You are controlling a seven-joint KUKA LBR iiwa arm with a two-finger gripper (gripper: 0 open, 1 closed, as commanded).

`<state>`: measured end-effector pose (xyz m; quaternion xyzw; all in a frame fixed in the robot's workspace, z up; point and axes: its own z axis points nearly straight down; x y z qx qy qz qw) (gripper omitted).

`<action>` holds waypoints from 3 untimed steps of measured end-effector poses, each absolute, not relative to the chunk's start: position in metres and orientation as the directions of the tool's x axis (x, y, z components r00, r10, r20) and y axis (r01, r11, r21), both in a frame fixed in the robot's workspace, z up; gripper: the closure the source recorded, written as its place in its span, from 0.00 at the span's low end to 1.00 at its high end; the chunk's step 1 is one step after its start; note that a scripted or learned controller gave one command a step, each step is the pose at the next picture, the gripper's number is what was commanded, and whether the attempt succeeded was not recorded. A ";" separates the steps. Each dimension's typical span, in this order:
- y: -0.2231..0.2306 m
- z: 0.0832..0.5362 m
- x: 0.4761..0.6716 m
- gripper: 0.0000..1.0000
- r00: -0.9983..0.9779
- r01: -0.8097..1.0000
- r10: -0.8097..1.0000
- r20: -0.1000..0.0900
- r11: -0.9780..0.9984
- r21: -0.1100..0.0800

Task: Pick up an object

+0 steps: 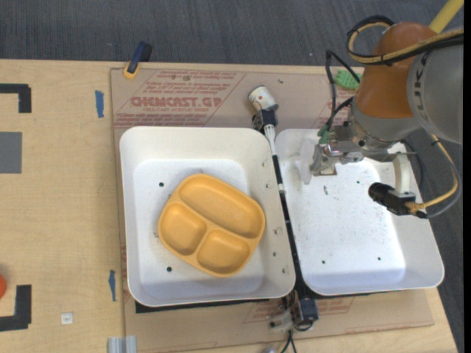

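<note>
Nearest the lens, toward the front of the bench, a yellow plate [212, 223] with three compartments lies flat on the floor of the left bin [140, 142]; it sits a little turned, its near edge close to the front wall, its far edge well apart from the back wall. It is the one loose thing in either bin, so it is judged to be the thing to pick up.

Just beside it, across the ridge where the two rims meet, is the right bin [353, 234]; the gripper [324, 160] hangs over that bin's far left corner, near the ridge and well apart from the plate. Nothing is seen in its grasp; whether it is open or closed cannot be told from this slant. The arm [390, 72], with its orange band, reaches in from the right above it; a cardboard sheet [184, 94] lies under both bins.

The step in hand looks like the approach, with the grasp not yet begun. To do it well, the gripper should cross the ridge high enough to clear both rims; then come down over a raised edge or a divider of the plate, not a flat compartment floor; the plate is smooth and shallow, so a grip on the rim seems likeliest to hold, and a slow lift would show any slip.
</note>
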<state>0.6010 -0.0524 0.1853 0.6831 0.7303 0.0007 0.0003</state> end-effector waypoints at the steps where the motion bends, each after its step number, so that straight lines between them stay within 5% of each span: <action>1: -0.053 0.185 0.601 0.00 -0.067 0.998 0.998 0.000 0.067 0.000; 2: -0.140 0.085 0.569 0.00 0.084 0.996 0.996 -0.001 -0.084 0.000; 3: -0.104 0.085 0.619 0.00 -0.023 1.000 1.000 0.000 0.023 0.003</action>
